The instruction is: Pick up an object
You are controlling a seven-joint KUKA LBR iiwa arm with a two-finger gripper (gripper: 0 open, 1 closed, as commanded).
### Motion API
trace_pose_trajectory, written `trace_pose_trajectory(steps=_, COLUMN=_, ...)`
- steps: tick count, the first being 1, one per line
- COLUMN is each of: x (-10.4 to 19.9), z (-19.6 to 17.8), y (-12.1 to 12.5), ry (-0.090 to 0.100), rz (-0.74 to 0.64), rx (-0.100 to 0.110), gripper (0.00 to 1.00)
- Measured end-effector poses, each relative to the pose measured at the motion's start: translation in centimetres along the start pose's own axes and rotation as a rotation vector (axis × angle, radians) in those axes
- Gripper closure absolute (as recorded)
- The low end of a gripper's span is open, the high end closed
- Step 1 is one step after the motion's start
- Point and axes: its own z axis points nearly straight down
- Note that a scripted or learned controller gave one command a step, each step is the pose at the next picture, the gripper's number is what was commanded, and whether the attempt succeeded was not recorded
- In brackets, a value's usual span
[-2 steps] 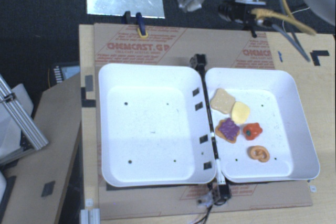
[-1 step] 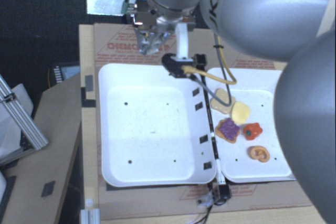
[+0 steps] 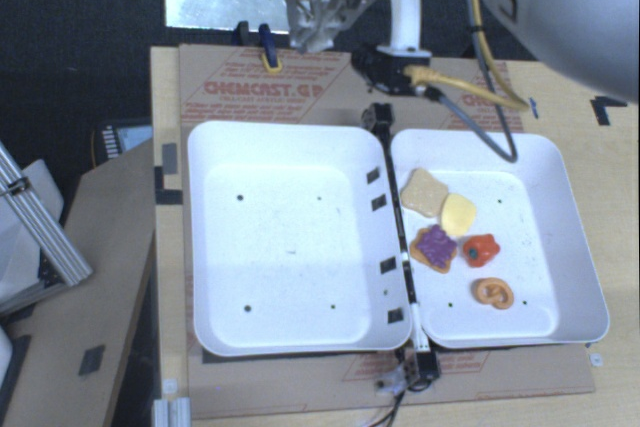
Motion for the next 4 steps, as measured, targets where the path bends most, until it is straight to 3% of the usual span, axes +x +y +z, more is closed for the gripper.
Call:
trace_pose_trajectory(steps=1, x=-2.5, z=-3.5, y=-5.6, ry=-0.004, rz=0.001, rx=0.011, gripper=1.0)
trace_pose_trajectory(steps=2, x=-0.6, z=-2.8, y=1.6, ry=-0.007, rz=0.006, rx=0.014, gripper=1.0)
trace_pose_trajectory(steps=3, x=0.1, z=-3.2, y=-3.9, ry=-0.005, rz=0.0, rx=0.015, gripper=1.0)
trace_pose_trajectory(steps=4, x=0.0, z=-3.2, y=-6.4, ry=-0.006, rz=0.002, rx=0.016, gripper=1.0)
